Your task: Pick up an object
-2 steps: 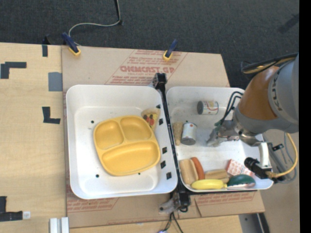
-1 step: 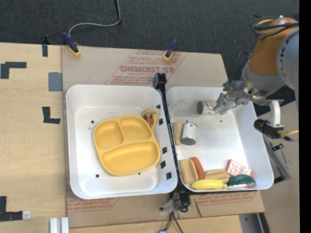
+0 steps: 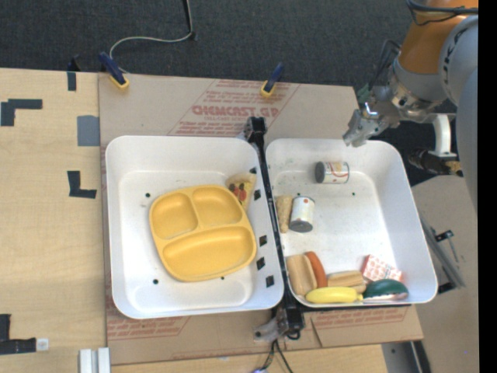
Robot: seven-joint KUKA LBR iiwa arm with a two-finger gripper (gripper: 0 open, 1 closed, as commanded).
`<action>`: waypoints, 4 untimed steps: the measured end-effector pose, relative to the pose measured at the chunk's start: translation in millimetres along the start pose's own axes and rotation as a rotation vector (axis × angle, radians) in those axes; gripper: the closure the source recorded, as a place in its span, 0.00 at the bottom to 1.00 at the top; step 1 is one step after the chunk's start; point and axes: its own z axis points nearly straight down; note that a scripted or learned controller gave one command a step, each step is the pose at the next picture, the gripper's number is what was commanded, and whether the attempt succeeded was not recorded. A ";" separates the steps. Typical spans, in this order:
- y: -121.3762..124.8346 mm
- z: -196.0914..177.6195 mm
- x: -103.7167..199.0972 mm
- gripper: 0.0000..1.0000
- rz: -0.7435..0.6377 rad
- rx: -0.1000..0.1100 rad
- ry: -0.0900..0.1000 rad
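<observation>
A cardboard sheet (image 3: pixel 225 111) covers the bench, held by two blue and yellow clamps at its far edge, and bears two shallow white bins side by side. The left bin (image 3: pixel 124 231) holds a yellow divided tray (image 3: pixel 203 231) lying flat at its middle, with a small pizza slice toy (image 3: pixel 242 186) touching the tray's far right corner. The right bin (image 3: pixel 404 208) holds smaller things: a can (image 3: pixel 331 172) lying on its side near the far wall, a second can (image 3: pixel 302 213) near the middle, and a tan roll (image 3: pixel 284 214) just left of it. Along the near wall lie a hot dog (image 3: pixel 307 272), a banana (image 3: pixel 335 294), a red and white carton (image 3: pixel 381 270), and a green object (image 3: pixel 386 289) at the near right corner. The grey arm (image 3: pixel 435 45) with its orange band reaches in from the right, and its gripper (image 3: pixel 359 130) hangs above the far right edge of the right bin, well apart from every object; whether its fingers are spread or pressed together cannot be told.
</observation>
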 end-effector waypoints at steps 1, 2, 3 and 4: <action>-0.3 0.6 -0.3 0.00 0.001 0.002 0.000; -19.7 113.8 5.8 0.00 0.004 0.020 0.002; -10.1 148.1 37.7 0.00 0.013 0.047 -0.002; -82.0 143.5 49.6 0.00 0.002 0.000 0.000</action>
